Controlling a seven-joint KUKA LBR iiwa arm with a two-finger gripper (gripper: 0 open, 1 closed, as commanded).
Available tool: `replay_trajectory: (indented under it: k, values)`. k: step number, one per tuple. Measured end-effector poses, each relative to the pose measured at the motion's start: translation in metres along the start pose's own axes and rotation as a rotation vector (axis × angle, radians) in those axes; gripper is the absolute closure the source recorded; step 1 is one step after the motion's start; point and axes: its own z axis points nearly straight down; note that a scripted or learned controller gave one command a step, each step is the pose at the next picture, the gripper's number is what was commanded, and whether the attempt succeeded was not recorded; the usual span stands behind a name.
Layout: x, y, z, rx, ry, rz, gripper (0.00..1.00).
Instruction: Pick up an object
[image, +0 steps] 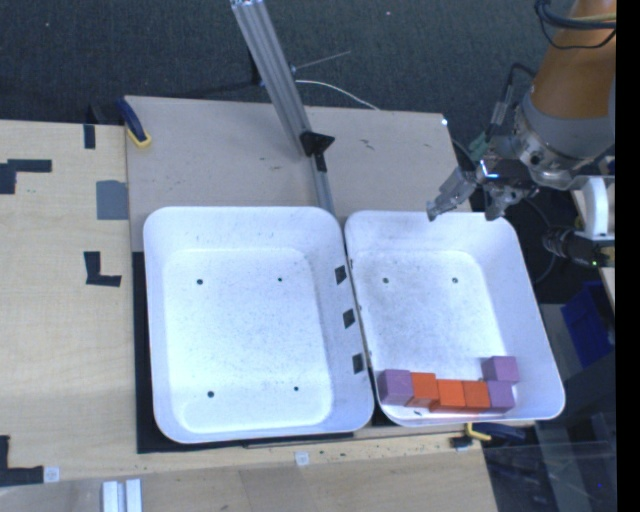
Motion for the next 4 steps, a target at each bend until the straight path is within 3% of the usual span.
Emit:
replay_trajectory:
  k: [1, 2, 3, 4]
  values:
    - [-0.02, -0.002, -0.083, -0.007, -0.002, 0.005, 0.0]
    - [-0.021, 0.017, 0.072, 0.011, 0.0, 0.005, 0.0]
    - [-0.049, 0.028, 0.138, 0.009, -0.001, 0.007, 0.0]
    - [-0.063, 0.035, 0.051, -0.006, -0.003, 0.004, 0.0]
